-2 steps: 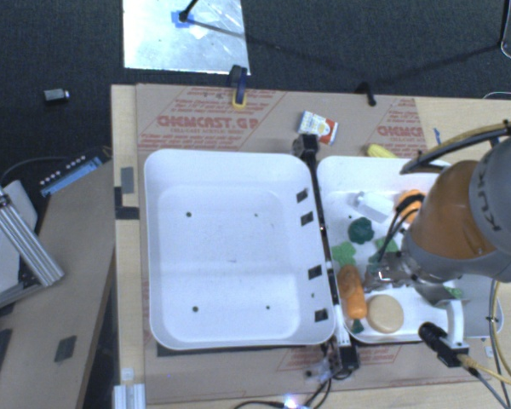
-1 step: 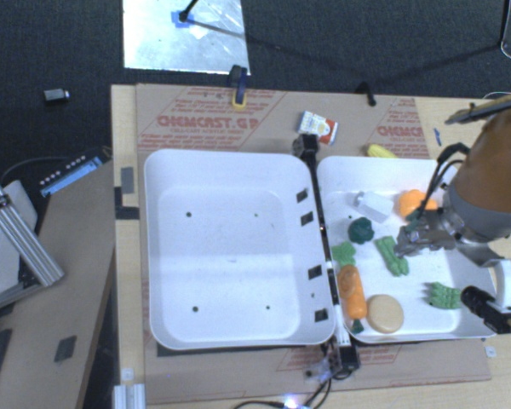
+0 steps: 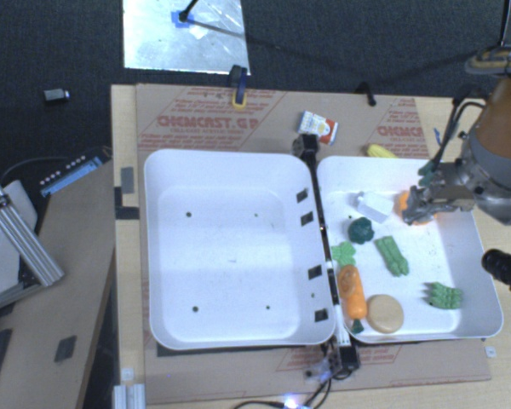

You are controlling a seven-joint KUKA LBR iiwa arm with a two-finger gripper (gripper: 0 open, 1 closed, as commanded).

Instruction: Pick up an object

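Counter (image 3: 204, 113) with cardboard sheet, bearing two white bins. Left bin (image 3: 230, 245) bare white. Right bin (image 3: 468, 254) with scattered toys: orange carrot (image 3: 353, 290), tan round piece (image 3: 385, 313), green pieces (image 3: 392, 255), dark teal lump (image 3: 360, 228). Gripper (image 3: 419, 204) low at right bin's back edge, fingers down around small orange object (image 3: 404, 201); open or closed, cannot tell.

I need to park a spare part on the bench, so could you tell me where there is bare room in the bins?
The left bin offers a bare floor wall to wall. The right bin is crowded along its left side, around the carrot and green toys; its right strip beneath the gripper is bare.
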